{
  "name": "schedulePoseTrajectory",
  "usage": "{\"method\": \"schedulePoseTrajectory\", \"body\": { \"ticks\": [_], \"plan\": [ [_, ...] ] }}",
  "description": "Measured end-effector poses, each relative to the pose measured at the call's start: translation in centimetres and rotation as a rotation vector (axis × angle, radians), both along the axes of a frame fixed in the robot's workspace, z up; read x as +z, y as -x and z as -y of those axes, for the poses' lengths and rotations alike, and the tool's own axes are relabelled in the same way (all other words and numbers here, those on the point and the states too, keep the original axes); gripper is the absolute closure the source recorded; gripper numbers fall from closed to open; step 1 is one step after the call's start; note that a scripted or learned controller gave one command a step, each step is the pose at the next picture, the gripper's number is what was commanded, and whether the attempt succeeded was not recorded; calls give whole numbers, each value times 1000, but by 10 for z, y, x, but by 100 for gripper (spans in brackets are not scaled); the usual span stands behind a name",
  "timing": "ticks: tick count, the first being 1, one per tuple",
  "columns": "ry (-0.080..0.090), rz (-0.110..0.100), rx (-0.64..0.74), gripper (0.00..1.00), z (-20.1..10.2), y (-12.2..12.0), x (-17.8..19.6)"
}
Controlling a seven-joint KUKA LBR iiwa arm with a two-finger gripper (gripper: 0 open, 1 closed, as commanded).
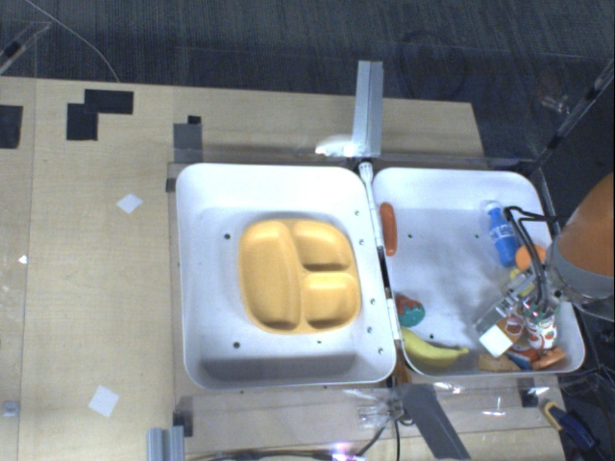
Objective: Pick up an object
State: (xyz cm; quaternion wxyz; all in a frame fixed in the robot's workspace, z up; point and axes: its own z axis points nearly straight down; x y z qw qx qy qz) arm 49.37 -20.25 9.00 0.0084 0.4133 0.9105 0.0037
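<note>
Pale wood table [86,286] carries two shallow white bins side by side under a dark floor. At the right bin's [442,190] lower right corner the pincer [514,317] reaches down from the arm's orange band [588,233], wrist tilted leftward over a cluster of small items; whether it is clenched or released I cannot tell. Just beside it lie a blue bottle [500,235], long axis running top to bottom, and a banana [432,350] lying crosswise. A hot dog [388,229] lies lengthwise along the divider. Possibly a label shows on the clutter, unreadable. A yellow divided tray [298,275] fills the left bin [207,353].
</note>
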Motion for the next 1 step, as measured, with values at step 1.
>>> {"method": "schedulePoseTrajectory", "body": {
  "ticks": [1],
  "plan": [
    [10, 0, 127, 0, -31, 2, 0]
  ]
}}
